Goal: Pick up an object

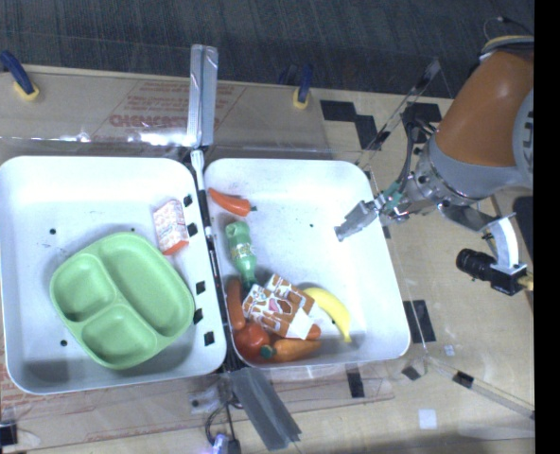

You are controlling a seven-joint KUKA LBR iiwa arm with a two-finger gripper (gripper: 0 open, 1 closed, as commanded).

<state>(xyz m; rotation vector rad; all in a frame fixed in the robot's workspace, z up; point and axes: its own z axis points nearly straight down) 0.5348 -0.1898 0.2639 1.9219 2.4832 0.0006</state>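
Right bin: carrot, green bottle, carton, banana and tomato, heaped at its near-left corner. Tool: at the bin's right rim, carrying nothing; opening cannot be told. Step: approach. Next: move left over the heap, descend.

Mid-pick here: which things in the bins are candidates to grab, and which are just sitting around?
Candidates, right bin, nearest the tool:
carrot
green bottle
banana
carton
tomato

Not part of this pick:
green tray, left bin
small packet, left bin
blue clamps on the bench edge
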